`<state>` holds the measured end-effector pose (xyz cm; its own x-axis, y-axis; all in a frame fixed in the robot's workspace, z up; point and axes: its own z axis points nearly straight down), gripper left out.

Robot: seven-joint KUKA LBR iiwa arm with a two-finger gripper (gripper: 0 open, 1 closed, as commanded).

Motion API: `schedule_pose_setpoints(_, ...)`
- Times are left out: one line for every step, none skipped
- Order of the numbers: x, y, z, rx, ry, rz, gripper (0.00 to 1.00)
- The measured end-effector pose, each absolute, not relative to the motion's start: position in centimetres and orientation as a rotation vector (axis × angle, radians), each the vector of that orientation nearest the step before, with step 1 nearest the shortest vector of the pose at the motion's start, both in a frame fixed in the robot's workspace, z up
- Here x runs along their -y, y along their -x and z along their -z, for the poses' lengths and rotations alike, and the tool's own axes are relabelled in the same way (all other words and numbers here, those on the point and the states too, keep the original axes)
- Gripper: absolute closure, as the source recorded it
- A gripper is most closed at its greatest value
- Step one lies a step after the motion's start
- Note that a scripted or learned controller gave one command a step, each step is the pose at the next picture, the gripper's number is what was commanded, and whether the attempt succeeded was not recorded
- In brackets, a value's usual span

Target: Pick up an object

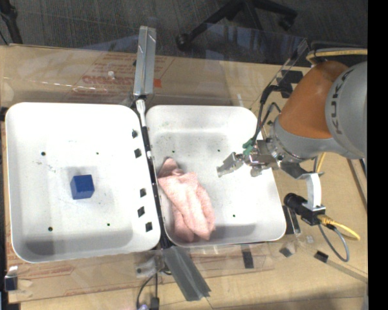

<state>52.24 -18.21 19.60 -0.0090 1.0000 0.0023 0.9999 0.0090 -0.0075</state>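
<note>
A pale wooden table (pixel 64 70) carries two shallow white bins side by side – beyond it, at the top of the frame, dark carpet and the legs of an office chair (pixel 236 8). Faint red print marks the tabletop at upper left, too blurred to read; "KUKA" runs down the arm (pixel 330 112) at right. The pincer (pixel 227 166) hovers over the right bin (pixel 207 118), holding nothing – whether wide or narrow I cannot tell. A pink cloth (pixel 186 202) lies crumpled at the lower left of that bin; a blue cube (pixel 82 186) sits in the left bin (pixel 64 118).
</note>
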Motion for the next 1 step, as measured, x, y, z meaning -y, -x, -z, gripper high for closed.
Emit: schedule_pose_setpoints(10.2, -52.6, -9.03, 2.482, 1.918, -0.002, 0.0)
